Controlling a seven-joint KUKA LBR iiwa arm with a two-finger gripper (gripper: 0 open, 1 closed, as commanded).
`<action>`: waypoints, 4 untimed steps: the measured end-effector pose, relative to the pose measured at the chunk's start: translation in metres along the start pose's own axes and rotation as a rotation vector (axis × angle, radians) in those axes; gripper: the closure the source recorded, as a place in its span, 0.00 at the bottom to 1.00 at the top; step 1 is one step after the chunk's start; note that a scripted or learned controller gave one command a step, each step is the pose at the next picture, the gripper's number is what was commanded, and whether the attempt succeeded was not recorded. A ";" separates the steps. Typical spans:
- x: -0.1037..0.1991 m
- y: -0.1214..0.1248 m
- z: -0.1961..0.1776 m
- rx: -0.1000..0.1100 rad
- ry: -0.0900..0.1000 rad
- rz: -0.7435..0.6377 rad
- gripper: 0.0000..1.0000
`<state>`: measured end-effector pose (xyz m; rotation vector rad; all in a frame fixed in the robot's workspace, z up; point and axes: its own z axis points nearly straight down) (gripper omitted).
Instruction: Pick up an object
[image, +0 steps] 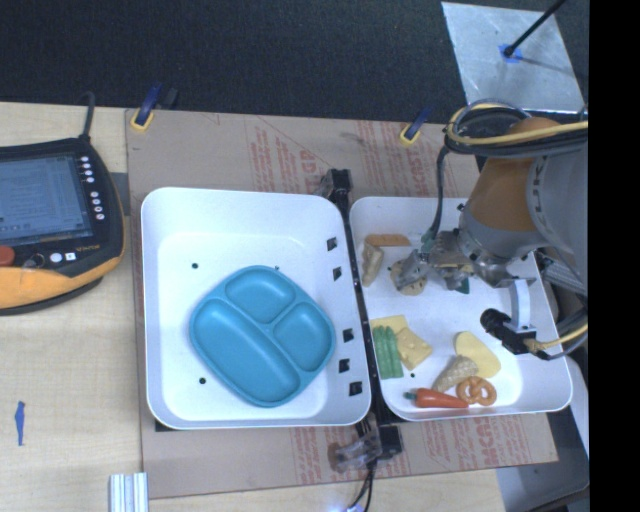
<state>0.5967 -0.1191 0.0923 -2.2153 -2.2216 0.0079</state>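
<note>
The right bin (530, 400) holds several toy foods. A tan slice (388, 240) and a beige piece (372, 263) lie at its back left. Yellow cheese (405, 340) sits beside a green strip (385, 352) in the middle. A yellow wedge (478, 352), a pretzel (479, 391), a speckled piece (452, 373) and an orange carrot (438, 398) are at the front. My gripper (413, 272) is low in the back half of this bin, just right of the beige piece, over a small brownish thing that it partly hides.
The left bin (170, 225) carries a blue divided plate (262, 335). A tablet-like pendant (50, 215) lies on the bench at far left. The arm's grey body and orange band (510, 190) overhang the right bin's back right corner, with cables (520, 335) along its right side.
</note>
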 end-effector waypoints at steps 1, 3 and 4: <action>0.060 0.061 -0.108 -0.019 0.001 -0.009 0.00; -0.048 0.031 0.006 0.004 -0.002 0.003 0.00; -0.046 0.034 -0.011 -0.003 -0.001 -0.003 1.00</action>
